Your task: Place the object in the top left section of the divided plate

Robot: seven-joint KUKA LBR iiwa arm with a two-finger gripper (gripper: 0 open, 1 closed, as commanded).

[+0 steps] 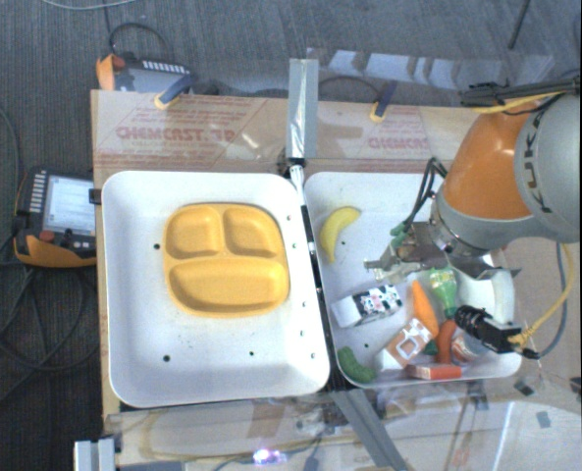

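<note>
A yellow divided plate [228,259] lies in the left bin [133,302]. It has two small sections along its far side and one long section nearer me; the top left section [194,230] has nothing in it. The gripper [394,266] hangs low over the middle of the right bin [369,192], beneath the grey and orange arm [492,180]. A yellow banana [338,229] lies to its left. A white box with dark print [369,304] and an orange carrot [423,305] lie just below it. I see nothing held in the gripper.
The right bin's near edge also holds a green vegetable [357,365], an orange and white piece [411,341] and a red piece [435,371]. A metal post [301,116] rises between the bins at the back. A pendant [57,219] lies left of the bench.
</note>
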